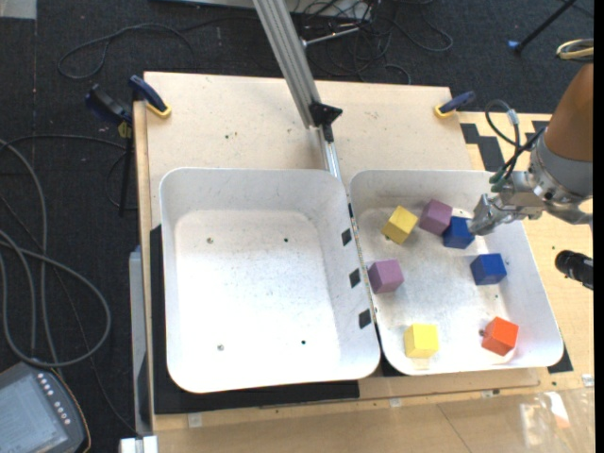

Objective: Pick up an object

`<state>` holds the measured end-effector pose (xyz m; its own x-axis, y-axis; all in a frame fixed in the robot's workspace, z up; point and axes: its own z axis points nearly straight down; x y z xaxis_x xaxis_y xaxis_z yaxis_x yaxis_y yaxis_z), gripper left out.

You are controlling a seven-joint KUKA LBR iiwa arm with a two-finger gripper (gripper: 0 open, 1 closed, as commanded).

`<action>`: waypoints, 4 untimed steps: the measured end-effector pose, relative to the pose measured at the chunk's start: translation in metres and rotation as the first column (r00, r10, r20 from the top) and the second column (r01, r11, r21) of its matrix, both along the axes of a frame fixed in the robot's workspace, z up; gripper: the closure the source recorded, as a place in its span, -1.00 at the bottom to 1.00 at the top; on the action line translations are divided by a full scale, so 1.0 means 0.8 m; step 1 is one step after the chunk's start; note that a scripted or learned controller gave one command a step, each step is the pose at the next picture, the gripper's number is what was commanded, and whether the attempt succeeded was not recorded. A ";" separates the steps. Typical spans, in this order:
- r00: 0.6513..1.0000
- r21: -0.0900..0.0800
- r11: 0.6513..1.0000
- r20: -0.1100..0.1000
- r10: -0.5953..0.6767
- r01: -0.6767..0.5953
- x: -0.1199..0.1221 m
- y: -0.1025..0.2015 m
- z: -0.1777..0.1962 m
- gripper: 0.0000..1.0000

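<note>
The table (283, 111) carries two white bins side by side. The left bin (179, 253) is the larger sight and has no blocks in it. The right bin (538, 300) holds seven cubes. At its 12 o'clock sit a yellow cube (400, 224), a purple cube (435, 216) and a blue cube (458, 233), the last two touching. A second purple cube (385, 275) lies at 9 o'clock, another blue cube (488, 268) at 3, a yellow one (421, 340) at 6 and an orange cube (500, 335) at 5.

The hand (484, 217) hangs just beside the upper blue cube, at its 2 o'clock; whether it is released or clenched I cannot tell.

The likely trouble is crowding: closing here could catch the purple neighbour too, or nudge the blue cube aside and come up with nothing.
</note>
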<state>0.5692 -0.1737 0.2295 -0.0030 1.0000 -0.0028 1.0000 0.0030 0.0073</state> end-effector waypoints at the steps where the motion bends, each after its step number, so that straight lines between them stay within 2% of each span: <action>1: 1.000 0.002 1.000 -0.008 -0.002 0.002 0.000 0.000 -0.024 1.00; 2: 1.000 0.004 1.000 -0.005 0.005 -0.005 0.009 0.060 -0.010 1.00; 3: 1.000 0.004 1.000 -0.004 0.005 -0.005 0.027 0.127 0.006 1.00; 4: 1.000 0.004 1.000 -0.005 0.006 -0.006 0.053 0.200 0.002 1.00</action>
